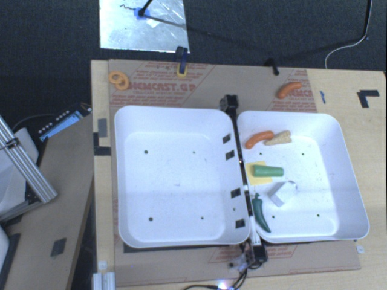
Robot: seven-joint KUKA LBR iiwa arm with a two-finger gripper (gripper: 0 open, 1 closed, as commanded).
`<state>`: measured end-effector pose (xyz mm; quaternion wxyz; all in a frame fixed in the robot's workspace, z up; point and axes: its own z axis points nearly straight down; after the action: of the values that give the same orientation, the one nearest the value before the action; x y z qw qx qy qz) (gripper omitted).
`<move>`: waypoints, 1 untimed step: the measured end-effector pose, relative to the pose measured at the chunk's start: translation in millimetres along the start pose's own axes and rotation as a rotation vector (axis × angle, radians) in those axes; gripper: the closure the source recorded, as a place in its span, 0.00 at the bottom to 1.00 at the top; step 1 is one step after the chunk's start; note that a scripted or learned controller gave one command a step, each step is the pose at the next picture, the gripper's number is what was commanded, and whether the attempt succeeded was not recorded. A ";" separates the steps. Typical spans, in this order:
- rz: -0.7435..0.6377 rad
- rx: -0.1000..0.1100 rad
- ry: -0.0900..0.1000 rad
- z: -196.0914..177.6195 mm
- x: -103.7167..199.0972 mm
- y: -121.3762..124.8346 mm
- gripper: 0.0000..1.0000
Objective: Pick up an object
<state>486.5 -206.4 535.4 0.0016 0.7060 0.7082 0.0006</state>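
Note:
The right bin (338, 162) holds several small objects near its left side. An orange sausage-shaped piece (259, 139) lies beside a tan wedge (279, 139) at the back. Below them a green cylinder (268, 171) rests on a yellow block (254, 168). A white block (277, 196) sits near the bin's middle, and a dark green pepper-like piece (260, 214) lies by the front left wall.
The left bin (175, 174) stands beside the right one, joined by black clips (230, 156). On the bench behind the bins lie an orange ring (119, 80), a yellow clamp (181, 65) and an orange sausage-shaped piece (289, 90). A foil sheet (143, 16) lies on the floor beyond.

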 end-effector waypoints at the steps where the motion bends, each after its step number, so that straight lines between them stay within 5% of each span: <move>1: 0.000 0.000 0.000 0.0 0.0 0.0 1.00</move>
<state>486.5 -206.4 535.4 0.0016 0.7060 0.7082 0.0006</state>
